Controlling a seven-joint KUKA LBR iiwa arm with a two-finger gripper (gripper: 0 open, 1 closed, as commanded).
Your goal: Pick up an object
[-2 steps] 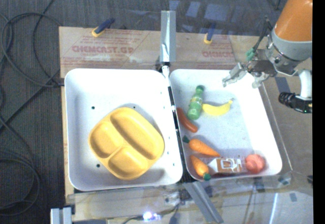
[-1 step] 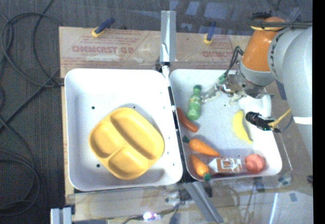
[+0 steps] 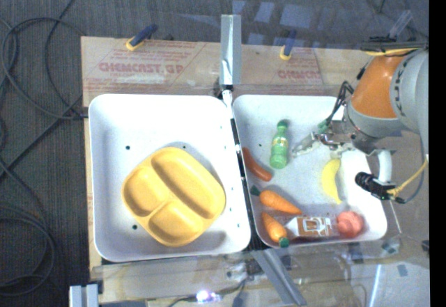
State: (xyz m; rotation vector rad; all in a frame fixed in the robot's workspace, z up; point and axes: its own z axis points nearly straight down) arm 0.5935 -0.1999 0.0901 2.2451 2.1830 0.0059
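Left bin [image 3: 104,159]: white and shallow, it holds one yellow divided plate [image 3: 174,194] lying a little toward 5 o'clock from the bin centre
Right bin [image 3: 306,107]: white, just beside the left bin, with several small things inside
Green bottle [image 3: 279,144]: lies near the centre of the right bin, cap toward 12 o'clock
Banana [image 3: 330,180]: yellow, at 3 o'clock from the centre of the right bin, just below the gripper
Small carrot or sausage [image 3: 257,166]: orange-red, along the wall of the right bin at 9 o'clock
Two carrots: one [image 3: 280,202] lies at about 6 o'clock from the bottle, the other [image 3: 274,227] is near the 7 o'clock corner of the bin
Flat bottle with label [image 3: 313,226]: lies along the 6 o'clock wall, between the lower carrot and the peach
Peach [image 3: 350,223]: pink-red, in the 5 o'clock corner of the right bin
Arm [image 3: 390,93]: grey with orange band, it comes in from 3 o'clock over the right bin
Gripper [image 3: 311,142]: low over the bin, at 3 o'clock from the green bottle and near it, not touching
Fingers: they seem narrow apart, with nothing between them
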